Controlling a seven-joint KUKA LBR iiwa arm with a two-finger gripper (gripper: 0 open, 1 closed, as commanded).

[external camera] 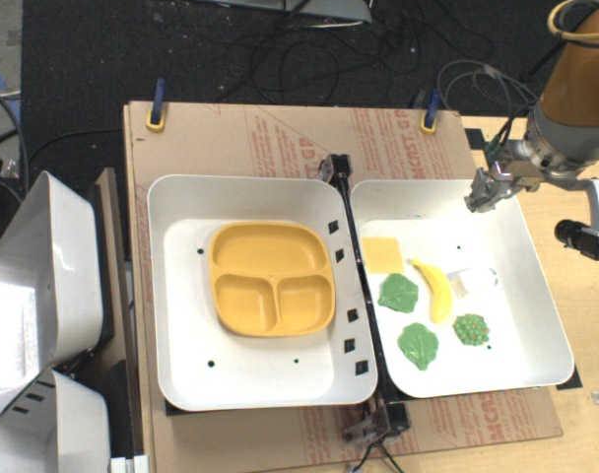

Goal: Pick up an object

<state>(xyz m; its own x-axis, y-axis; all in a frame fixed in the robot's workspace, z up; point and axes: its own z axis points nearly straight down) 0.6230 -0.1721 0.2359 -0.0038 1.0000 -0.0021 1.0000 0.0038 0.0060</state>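
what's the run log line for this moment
claw: above right bin's far edge, nothing held | right bin: banana, cheese slice, broccoli, two leaves | left bin: yellow tray

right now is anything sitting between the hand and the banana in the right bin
Nothing visible does. The hand hovers at the far right corner of the right bin, and bare white floor lies between it and the banana. The yellow square and leaf lie off that line, on the banana's other side.

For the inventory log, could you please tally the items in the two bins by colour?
Yellow: 3 — divided tray, square slice, banana
Green: 3 — two leaves, broccoli
Clear/white: 1 — small piece
Total: 7
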